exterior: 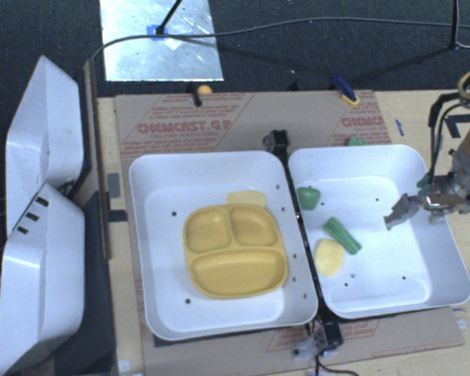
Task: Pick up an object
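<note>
The right bin point(408, 288) holds three items near its left side. A small green piece point(308, 196) lies at the top. Below it rests a green stick-shaped piece point(342, 235), tilted, and a pale yellow rounded piece point(329, 257) touches that stick's lower end. My gripper point(405, 207) hangs over the right half of this bin, well to the right of all three and apart from them. Nothing shows in its grasp.
The left bin point(154, 228) contains a yellow divided plate point(235, 251) and a pale yellow block point(247, 199) at the plate's top edge. The wall between the bins point(299, 227) runs just left of the items. Cables cross the dark floor behind the bench.
</note>
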Motion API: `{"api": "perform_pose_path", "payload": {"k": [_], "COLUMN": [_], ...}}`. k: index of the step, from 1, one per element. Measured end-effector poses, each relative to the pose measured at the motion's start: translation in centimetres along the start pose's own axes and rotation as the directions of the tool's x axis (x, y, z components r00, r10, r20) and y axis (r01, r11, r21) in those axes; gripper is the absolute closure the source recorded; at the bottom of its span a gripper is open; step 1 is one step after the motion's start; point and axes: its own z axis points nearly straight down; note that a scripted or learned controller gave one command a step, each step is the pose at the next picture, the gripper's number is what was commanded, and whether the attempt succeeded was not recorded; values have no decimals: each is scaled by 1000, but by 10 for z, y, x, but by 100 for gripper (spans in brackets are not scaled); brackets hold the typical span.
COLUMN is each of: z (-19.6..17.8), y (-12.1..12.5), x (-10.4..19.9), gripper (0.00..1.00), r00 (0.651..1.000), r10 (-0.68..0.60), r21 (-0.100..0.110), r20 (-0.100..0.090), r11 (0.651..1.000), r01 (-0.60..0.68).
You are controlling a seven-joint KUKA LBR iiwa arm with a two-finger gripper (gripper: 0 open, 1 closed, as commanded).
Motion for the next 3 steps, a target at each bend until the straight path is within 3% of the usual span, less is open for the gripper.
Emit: {"api": "perform_pose_path", "payload": {"k": [1,2,3], "z": [-13,-14,153], "y": [47,113,118], "x": [33,25,-20], "gripper": [0,0,0], "r00": [1000,1000,1000], "r10": [-3,-1,4], "r21": [-1,1,13], "r20": [0,0,-2], "r11": [1000,1000,1000], "r01": [3,1,-4]}}
